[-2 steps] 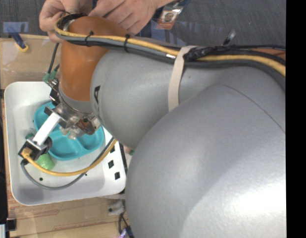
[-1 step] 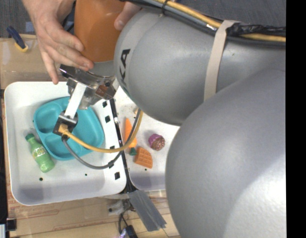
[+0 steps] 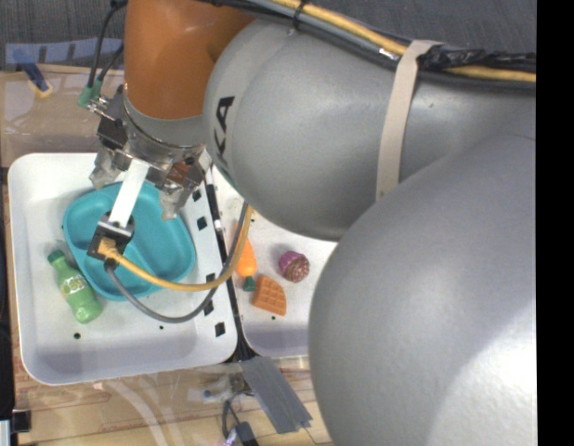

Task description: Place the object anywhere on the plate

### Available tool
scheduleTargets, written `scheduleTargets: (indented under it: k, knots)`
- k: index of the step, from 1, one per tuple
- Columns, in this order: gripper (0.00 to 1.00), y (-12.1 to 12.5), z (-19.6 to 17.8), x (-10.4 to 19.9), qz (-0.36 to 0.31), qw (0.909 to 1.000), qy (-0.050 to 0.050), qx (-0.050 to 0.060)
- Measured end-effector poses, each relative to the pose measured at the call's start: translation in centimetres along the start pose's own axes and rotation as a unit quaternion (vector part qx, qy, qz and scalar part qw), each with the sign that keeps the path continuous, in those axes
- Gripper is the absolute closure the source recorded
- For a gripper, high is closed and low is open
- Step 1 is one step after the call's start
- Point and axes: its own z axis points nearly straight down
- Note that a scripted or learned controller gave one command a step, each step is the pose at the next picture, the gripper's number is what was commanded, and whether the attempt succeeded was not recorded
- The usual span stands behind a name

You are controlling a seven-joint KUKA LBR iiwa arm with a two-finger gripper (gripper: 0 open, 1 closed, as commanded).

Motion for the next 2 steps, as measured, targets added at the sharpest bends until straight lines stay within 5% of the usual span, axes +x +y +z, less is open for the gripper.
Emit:
scheduleTargets:
  k: [1,2]
  knots:
    - [1.0,-0.1,-0.9,0.1,-0.004,1.0,-0.002,0.001]
    - [1.0,-3.4,-9.0,-5.3,0.104,0.9946,0.005,-0.003]
